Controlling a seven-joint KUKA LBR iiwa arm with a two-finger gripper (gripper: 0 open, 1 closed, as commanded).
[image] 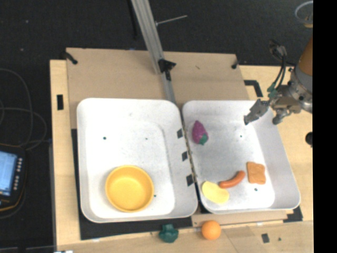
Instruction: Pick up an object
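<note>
Objects for picking lie in the right white bin [279, 157]: a purple grape-like toy [199, 132] sits at its far left, close to the divider between the bins; an orange sausage-shaped piece [232, 179] lies toward the near side, tilted, with a pale yellow lemon-like piece [215, 193] just to its left at the near left corner, the two nearly touching; an orange block like a slice of toast [256, 173] rests just right of the sausage.

Left of them, the left white bin [95, 120] holds a yellow bowl [129, 187], upright, in its near part.

On the counter [60, 157], outside the bins along the near edge, an orange ball [210, 230] sits just beside the right bin's near rim, and a small dark green toy [168, 233] lies a little to its left.

The pincer [266, 112] hangs over the far right edge of the right bin, well apart from every object. Its two fingers are spread, released, with nothing between them.
</note>
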